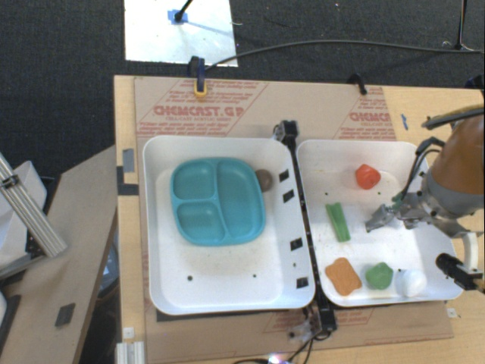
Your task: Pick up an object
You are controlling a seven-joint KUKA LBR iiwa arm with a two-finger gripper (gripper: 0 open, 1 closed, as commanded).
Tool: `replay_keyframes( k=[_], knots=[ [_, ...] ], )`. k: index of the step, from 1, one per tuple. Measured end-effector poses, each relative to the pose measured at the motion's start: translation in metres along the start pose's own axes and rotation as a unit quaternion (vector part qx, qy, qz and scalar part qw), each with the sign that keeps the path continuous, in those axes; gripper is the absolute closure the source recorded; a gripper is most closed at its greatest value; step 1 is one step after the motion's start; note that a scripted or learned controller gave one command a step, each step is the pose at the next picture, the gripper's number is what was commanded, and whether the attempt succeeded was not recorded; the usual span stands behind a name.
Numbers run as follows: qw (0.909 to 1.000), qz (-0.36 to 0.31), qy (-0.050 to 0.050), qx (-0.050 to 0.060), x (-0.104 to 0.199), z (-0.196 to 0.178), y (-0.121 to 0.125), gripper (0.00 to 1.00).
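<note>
Arm: grey KUKA arm with an orange band (462,161), entering from 3 o'clock, cut off by the frame edge.
Hand: two-finger hand (379,220) above the right shallow white bin (322,158), pointing toward 9 o'clock; fingers blurred against the white floor, open or closed cannot be told; nothing seen between them.
Green strip: flat green oblong piece (337,221) at 9 o'clock of the hand, just beside its tip; touching or apart unclear.
Red item: small round red-orange object (367,176) at 12 o'clock of the hand, near the bin's far wall.
Orange item: flat orange rounded block (343,276) at 7 o'clock of the hand, near the front rim.
Green lump: small green rounded lump (379,275) at 6 o'clock of the hand, just beside the orange block.
White item: small white rounded thing (411,282) at 3 o'clock of the green lump, hard to separate from the white floor.
Left bin: left shallow white bin (220,298) holding a teal plastic divided tray (217,201).
Brown item: small brown round object (264,178) at 2 o'clock of the tray, partly hidden by its rim.
Surface: tan board surface (227,105) with red lettering under both bins.
</note>
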State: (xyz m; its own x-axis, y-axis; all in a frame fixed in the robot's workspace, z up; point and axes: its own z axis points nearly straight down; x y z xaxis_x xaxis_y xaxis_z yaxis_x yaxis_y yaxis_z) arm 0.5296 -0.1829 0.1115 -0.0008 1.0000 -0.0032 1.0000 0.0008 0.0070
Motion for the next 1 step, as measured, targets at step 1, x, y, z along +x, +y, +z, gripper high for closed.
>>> replay_keyframes(
  k=[1],
  knots=[
    [1.0000,0.000,0.001,0.001,0.0008,-0.0086,-0.0001,1.00]
  ],
)
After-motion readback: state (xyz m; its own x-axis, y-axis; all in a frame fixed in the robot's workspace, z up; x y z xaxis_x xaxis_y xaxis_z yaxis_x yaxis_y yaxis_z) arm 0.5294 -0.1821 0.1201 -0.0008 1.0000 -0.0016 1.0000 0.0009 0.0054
